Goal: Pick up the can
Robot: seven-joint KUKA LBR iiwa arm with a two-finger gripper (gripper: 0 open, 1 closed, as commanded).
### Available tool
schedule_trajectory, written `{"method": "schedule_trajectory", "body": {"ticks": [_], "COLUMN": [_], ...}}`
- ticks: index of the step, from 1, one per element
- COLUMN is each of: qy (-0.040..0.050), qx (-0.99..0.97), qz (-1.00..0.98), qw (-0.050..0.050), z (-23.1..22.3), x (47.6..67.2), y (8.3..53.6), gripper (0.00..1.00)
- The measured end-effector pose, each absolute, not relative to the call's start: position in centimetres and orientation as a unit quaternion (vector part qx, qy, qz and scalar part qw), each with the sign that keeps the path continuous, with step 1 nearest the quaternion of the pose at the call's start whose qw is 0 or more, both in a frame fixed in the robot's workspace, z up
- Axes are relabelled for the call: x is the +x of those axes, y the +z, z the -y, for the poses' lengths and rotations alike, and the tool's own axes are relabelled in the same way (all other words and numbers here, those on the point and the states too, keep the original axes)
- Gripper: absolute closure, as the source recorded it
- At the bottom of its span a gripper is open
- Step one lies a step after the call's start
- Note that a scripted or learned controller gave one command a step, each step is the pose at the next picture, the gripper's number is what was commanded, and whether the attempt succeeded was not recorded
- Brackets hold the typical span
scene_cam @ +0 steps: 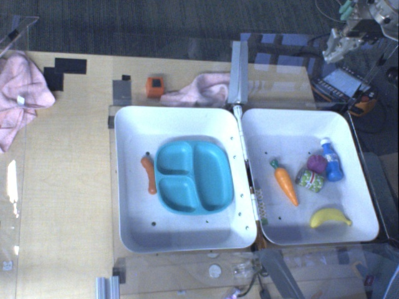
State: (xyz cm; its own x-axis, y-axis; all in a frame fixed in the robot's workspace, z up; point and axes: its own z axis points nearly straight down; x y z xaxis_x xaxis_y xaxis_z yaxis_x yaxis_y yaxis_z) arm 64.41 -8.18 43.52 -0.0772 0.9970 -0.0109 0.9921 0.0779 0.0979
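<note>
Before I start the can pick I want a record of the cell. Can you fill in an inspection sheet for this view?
Surface: wooden bench bearing a left bin and a right bin.
Job's things: can, lying in the right bin against a purple toy and a blue bottle.
Clutter: carrot and banana in the right bin; blue divided plate and orange sausage in the left bin; pink cloths on the bench.
Hand: hand at top right, above the bench edge, far from the can.
Cables: loops at top right.
Surroundings: dark carpet.
</note>
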Motion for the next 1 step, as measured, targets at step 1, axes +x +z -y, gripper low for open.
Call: {"method": "schedule_trajectory", "body": {"ticks": [1], "qy": [0.0321], "qx": [0.678], "qz": [-0.733], "qw": [0.037], "z": [8.17], "x": [64.41], "y": [43.51], "gripper": [0.0]}}
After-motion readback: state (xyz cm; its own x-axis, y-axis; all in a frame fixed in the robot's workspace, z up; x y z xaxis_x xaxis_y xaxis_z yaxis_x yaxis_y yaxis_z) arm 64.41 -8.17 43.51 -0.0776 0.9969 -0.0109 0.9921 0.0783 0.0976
